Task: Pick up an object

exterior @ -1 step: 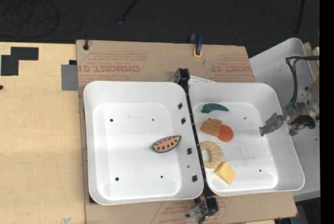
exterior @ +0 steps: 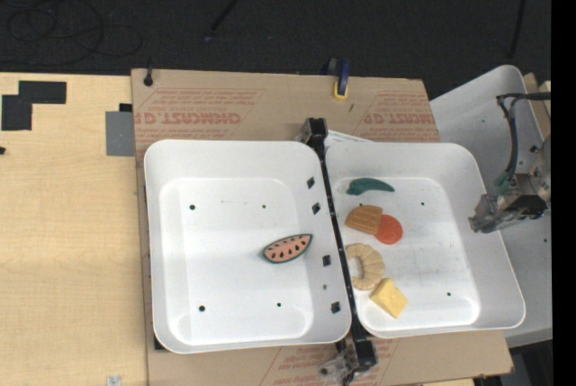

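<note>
From my seat at the remote station, I see two shallow white bins sitting side by side on a cardboard sheet [exterior: 270,105] laid over the table [exterior: 63,222]. The left bin [exterior: 171,303] contains a single watermelon slice [exterior: 288,248], lying flat near the bin's right half, tilted slightly with its red face up.

The right bin [exterior: 450,312] holds the rest of the pieces, all gathered along its left side close to the divider between the bins. A green pepper-like piece [exterior: 370,186] lies nearest the far rim. Below it I see a tan waffle-like piece [exterior: 363,219] touching a red-orange round piece [exterior: 389,231] on its right. Further toward me sits a pale ring-shaped piece [exterior: 365,265], and just beside its lower right edge lies a yellow cheese wedge [exterior: 390,298].

The gripper [exterior: 490,215] hangs at the right rim of the right bin, well apart from all the toy foods, with cables trailing up behind it. It is small and dark against the rim, and I cannot tell how it is set. Nothing appears between it and the bin wall that I could call a grasped item.

A blue and yellow clamp [exterior: 340,78] pins the cardboard at the far edge.
</note>
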You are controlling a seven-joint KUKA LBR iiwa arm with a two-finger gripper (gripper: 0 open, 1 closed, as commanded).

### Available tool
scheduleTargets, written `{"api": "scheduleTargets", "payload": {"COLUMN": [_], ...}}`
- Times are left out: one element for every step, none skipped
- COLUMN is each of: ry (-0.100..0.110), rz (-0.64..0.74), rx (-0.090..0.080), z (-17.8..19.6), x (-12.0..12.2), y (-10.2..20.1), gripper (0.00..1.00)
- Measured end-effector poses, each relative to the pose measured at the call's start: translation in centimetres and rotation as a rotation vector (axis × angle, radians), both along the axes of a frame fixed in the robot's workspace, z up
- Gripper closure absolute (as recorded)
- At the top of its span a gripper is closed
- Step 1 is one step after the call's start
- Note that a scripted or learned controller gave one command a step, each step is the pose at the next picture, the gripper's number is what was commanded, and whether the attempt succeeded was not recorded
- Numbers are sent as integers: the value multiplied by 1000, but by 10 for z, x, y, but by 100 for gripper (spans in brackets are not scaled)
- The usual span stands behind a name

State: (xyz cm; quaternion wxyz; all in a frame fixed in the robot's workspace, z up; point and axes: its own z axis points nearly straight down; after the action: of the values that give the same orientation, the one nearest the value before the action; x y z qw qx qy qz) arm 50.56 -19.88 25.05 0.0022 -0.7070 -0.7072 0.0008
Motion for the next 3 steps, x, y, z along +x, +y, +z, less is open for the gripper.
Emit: {"api": "scheduleTargets", "payload": {"ry": [3, -14, -19], "rz": [-1, 3, 4], "rx": [1, -5, -6], "z": [-45, 74, 214], "x": [-32, -25, -29], "y": [-14, 3, 37], "gripper": [100, 100, 100]}}
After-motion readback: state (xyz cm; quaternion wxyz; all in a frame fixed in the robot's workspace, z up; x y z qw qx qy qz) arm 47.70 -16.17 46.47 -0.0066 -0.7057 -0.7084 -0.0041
